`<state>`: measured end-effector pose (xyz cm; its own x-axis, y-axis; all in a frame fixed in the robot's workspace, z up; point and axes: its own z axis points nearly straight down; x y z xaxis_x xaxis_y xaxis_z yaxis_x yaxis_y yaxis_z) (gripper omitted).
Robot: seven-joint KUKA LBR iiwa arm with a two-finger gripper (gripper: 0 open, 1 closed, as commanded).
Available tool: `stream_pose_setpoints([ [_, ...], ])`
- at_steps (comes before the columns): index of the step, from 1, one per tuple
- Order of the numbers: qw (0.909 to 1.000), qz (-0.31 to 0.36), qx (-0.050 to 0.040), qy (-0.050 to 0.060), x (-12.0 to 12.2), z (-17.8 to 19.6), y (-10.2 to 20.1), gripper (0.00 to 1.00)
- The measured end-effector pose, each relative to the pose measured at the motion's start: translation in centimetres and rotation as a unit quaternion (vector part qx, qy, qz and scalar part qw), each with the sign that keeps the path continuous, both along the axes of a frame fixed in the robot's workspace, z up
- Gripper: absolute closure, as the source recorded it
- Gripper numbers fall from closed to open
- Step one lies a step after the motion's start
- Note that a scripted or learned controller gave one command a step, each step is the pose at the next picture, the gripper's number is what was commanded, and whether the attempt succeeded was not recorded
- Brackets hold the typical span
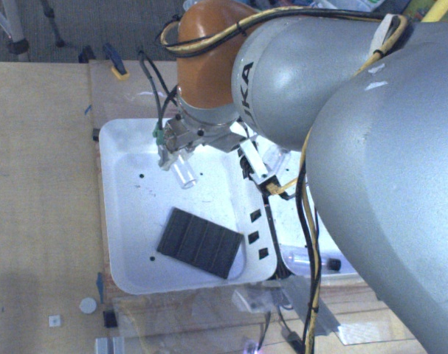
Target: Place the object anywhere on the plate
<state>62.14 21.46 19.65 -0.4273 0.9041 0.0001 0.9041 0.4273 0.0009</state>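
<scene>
A dark grey ribbed rectangular plate (200, 243) lies flat in the left bin (124, 220), toward its near side. My gripper (176, 169) hangs over the far half of that bin, up and to the left of the plate and well apart from it. I see nothing held at its tip. A small clear cylinder with a dark end (317, 261) lies in the right bin (342, 271), mostly hidden under the arm.
The grey arm with its orange band (209, 50) covers most of the right bin and the upper right of the view. Cables (306, 220) hang between the bins. Small bits lie on the bench (32, 198) by the left bin's near corner.
</scene>
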Motion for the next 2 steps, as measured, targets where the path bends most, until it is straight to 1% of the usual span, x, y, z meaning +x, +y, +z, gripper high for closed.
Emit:
stream_pose_setpoints([
  [1,0.9891,0.147,-0.0003,-0.002,4.56,0.85,-0.58,1.0],
  [2,0.9853,0.171,-0.0005,0.001,4.09,0.06,0.36,1.0],
])
